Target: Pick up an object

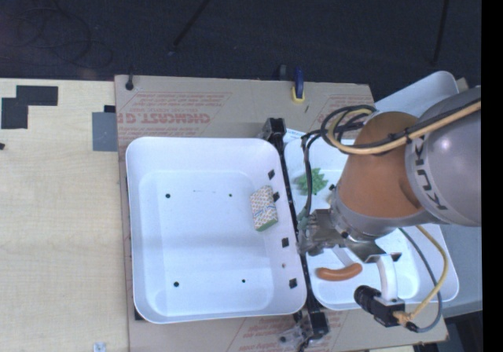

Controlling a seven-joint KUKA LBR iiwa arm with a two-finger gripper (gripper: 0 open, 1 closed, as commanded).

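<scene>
The arm (409,177) reaches in from the right and hangs over the right bin (440,284), its orange band and grey wrist covering most of that bin. The gripper (314,234) sits low by the divider between the two bins; whether it is spread or pressed together cannot be told from here, as the wrist hides it. Just below it in the right bin lies an orange sausage-shaped object (339,272), apart from the gripper as far as the view shows. A green leafy item (310,181) lies further up the same bin. In the left bin (157,295), a small patterned block (264,208) rests near its right wall
</scene>
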